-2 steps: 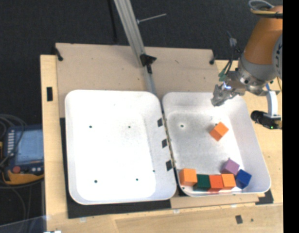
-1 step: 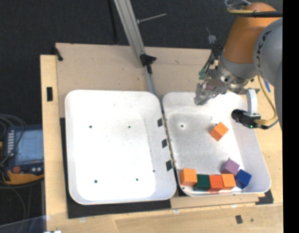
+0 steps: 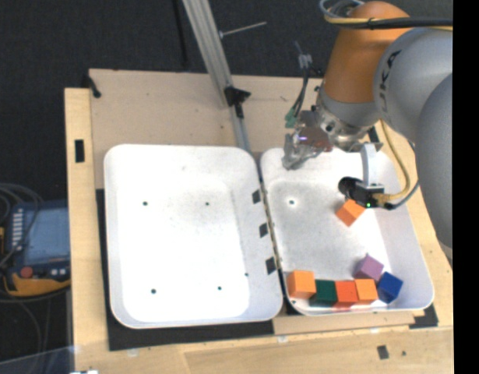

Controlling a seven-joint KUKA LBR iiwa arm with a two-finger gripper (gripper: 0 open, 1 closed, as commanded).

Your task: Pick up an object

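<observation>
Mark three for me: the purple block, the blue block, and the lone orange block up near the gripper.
purple block (image 3: pixel 371 267): camera view, on its top face.
blue block (image 3: pixel 389 286): camera view, on its top face, at the right bin's near corner.
lone orange block (image 3: pixel 350 212): camera view, centre of its visible face.

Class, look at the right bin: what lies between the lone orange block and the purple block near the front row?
Bare white bin floor; nothing lies between the lone orange block and the purple block in the camera view.

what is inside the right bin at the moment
The right bin holds a row of blocks along its near wall: orange block, green block, two more orange, a blue block, a purple block. Another orange cube sits mid-bin. The arm covers the far corner.
</observation>
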